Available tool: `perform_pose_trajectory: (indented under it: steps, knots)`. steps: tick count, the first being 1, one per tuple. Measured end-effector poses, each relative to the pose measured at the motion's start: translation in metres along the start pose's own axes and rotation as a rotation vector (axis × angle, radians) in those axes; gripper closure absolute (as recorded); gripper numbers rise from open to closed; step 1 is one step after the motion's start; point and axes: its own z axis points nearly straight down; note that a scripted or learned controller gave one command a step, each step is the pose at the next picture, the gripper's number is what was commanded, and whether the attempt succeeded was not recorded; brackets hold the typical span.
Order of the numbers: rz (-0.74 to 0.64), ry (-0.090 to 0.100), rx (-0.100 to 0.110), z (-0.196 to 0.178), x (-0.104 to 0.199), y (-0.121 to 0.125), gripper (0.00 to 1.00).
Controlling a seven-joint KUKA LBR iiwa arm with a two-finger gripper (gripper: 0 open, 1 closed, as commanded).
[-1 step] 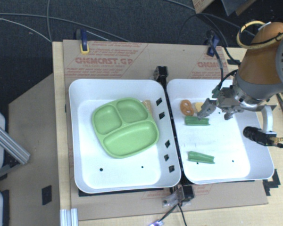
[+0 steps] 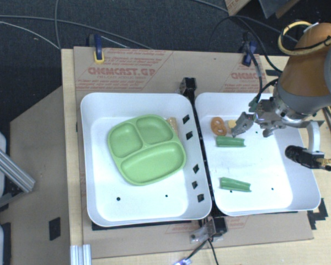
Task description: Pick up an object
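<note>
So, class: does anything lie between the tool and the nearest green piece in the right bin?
Nothing visible does. The tool hangs just above the upper green piece; the orange pretzel-shaped piece lies to the side, nearer the divider.

Grey arm (image 2: 306, 87) with orange band (image 2: 314, 37) and yellow cable (image 2: 291, 32).

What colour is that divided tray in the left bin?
Light green; the divided tray shows best in the camera view.
</note>
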Motion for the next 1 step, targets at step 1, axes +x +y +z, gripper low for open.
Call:
perform_pose_trajectory:
  steps: [1]
  knots:
    - [0.000, 0.001, 0.005, 0.0426, 0.0027, 0.0009, 0.00]
